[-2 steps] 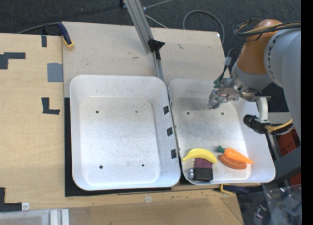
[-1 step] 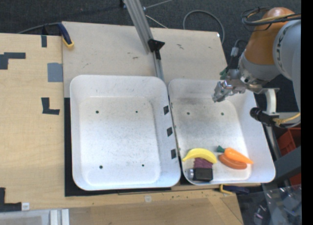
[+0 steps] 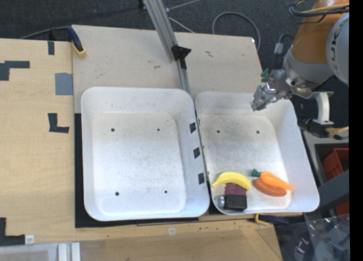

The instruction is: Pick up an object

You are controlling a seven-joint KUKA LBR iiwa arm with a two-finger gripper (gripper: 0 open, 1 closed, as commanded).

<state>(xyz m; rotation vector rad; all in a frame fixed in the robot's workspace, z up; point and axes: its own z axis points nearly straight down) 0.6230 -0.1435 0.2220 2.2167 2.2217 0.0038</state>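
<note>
Over the far edge of the right bin (image 3: 283, 140) we see the gripper (image 3: 260, 103), hanging from the grey arm (image 3: 317, 38) that comes in from the right. It is pointed down toward the bin's back wall. We cannot tell from this view how it is set, and nothing shows in its grasp.

Our targets sit well apart from it, crowded into the near end of the same bin: a banana (image 3: 231, 180), a carrot (image 3: 272, 184) to its right, and a dark block (image 3: 235, 199) just below the banana, touching or nearly touching it. The left bin (image 3: 136, 101) lies beside.

We judge the pick is not yet begun; the arm has the whole length of the bin to cross first.

The risks we see come from the crowding. The three things lie close to each other and to the near wall, so a descent may land on two at once, or nudge one against the rim. The banana and carrot are rounded and may slip out of a pinch that is off-centre.
</note>
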